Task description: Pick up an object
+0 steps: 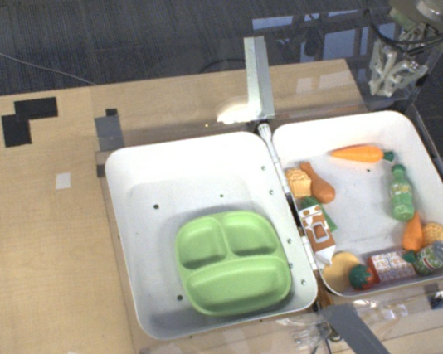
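Nearest, the green plate [232, 261] sat in the left bin [136, 194]; the right bin [361, 207] held the toy food, including a green bottle [400, 192] and, farther back, a carrot [357, 155]. Beyond the bin's far right corner hung the gripper [391, 72], carrying nothing, finger spacing undeterminable. Judged: nothing picked; whole task remained.

Light wood table [43, 269] fills most of the view, with black square markings [27, 119] near its top-left corner and a few pale tape patches. Dark grey carpet floor [137, 22] runs behind it, a thin cable [13, 60] trailing across. Metal bracket [258, 77] stands upright at the table's far edge. Bright glare spot beside it.
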`<state>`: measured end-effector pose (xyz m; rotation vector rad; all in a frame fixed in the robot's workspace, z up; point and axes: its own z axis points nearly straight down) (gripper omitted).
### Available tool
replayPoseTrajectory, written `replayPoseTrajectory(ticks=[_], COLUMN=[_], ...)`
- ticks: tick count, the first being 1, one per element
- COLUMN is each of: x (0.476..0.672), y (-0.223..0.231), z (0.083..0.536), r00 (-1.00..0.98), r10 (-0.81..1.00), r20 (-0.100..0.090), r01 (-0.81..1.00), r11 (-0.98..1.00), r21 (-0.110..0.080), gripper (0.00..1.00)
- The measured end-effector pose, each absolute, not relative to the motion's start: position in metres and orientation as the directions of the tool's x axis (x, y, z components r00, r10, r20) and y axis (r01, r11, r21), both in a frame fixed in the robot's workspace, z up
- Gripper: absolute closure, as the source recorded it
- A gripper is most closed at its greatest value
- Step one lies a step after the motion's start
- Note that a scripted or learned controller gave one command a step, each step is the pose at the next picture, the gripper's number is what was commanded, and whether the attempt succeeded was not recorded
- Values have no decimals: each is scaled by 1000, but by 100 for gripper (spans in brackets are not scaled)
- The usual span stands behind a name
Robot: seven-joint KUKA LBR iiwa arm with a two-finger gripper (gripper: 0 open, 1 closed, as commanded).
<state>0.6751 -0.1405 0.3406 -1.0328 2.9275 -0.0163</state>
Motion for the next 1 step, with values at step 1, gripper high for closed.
replayPoseTrajectory(ticks=[1], x=[671], y=[-158], z=[318], r00=[-724], r10=[-689], r20=[-9], r01=[-689], r11=[724], r21=[-8], gripper=[100])
